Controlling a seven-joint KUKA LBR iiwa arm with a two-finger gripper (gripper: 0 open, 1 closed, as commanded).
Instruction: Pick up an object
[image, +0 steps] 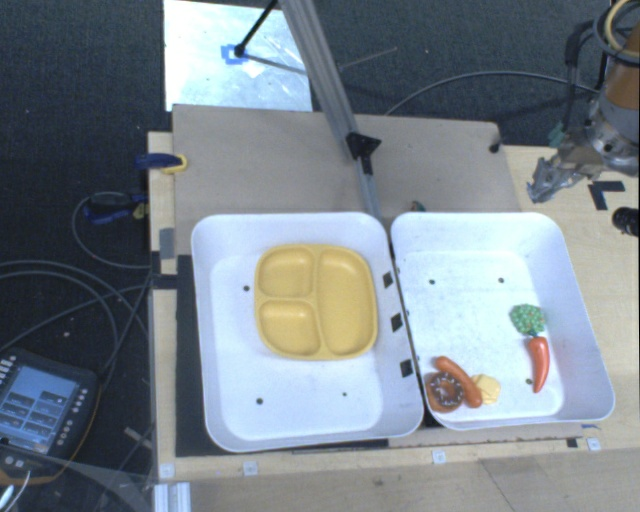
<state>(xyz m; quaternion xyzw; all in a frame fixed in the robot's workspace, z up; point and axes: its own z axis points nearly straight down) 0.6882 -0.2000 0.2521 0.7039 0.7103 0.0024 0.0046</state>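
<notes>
The right white bin (480, 245) holds a green broccoli piece (527, 318), an orange-red carrot (539, 362), a red sausage (457, 380), a brown doughnut (442, 392) and a small yellow piece (487, 387), all near its front right. My gripper (549, 181) hangs at the upper right, above the bench just beyond the right bin's far right corner, well away from the food. Nothing is between its fingers as far as the view shows.
The left white bin (225, 400) carries a yellow divided plate (315, 300). A grey pole (330, 80) slants down to the gap between the bins. Cables and a pendant (35, 400) lie on the floor at the left.
</notes>
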